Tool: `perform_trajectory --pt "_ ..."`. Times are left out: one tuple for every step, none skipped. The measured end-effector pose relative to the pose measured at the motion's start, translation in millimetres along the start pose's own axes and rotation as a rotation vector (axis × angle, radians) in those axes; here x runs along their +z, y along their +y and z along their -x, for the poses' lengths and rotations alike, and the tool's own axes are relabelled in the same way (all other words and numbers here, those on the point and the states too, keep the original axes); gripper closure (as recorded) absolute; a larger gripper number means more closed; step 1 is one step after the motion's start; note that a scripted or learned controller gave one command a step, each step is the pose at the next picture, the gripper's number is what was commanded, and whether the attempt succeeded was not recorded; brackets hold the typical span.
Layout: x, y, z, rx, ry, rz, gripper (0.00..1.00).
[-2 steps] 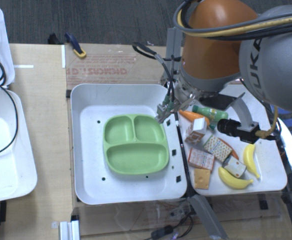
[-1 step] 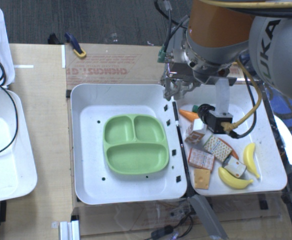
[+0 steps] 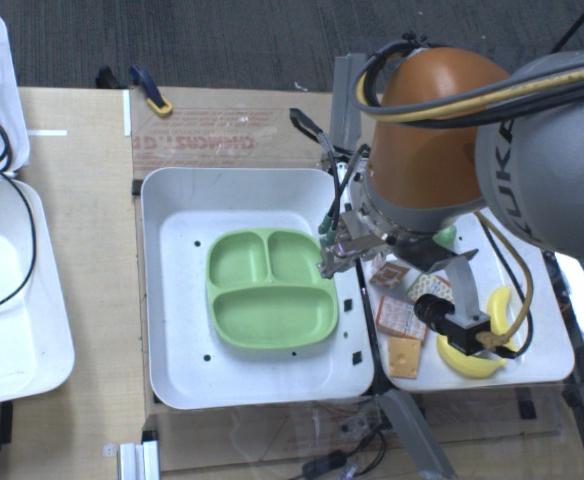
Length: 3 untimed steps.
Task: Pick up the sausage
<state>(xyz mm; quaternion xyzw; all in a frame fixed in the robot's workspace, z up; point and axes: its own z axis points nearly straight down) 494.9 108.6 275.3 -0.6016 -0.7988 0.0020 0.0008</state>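
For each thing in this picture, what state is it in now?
Plate: upright in the left bin, nothing in its compartments.
Banana: lying in the right bin, partly under a black part.
Cheese: flat in the right bin.
Arm: over the right bin, hiding much of it.

Grey arm (image 3: 532, 148) reaching from right, orange-banded wrist (image 3: 437, 133) bent downward
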Motion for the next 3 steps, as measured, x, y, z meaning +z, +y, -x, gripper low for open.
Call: perform_trajectory --pt "-22 140 -53 0.357 -0.002 0.0 1.0" --pt "-9 161 -79 0.033 -0.001 0.002 1.0" --pt "65 151 -69 -0.413 -0.001 0.002 1.0"
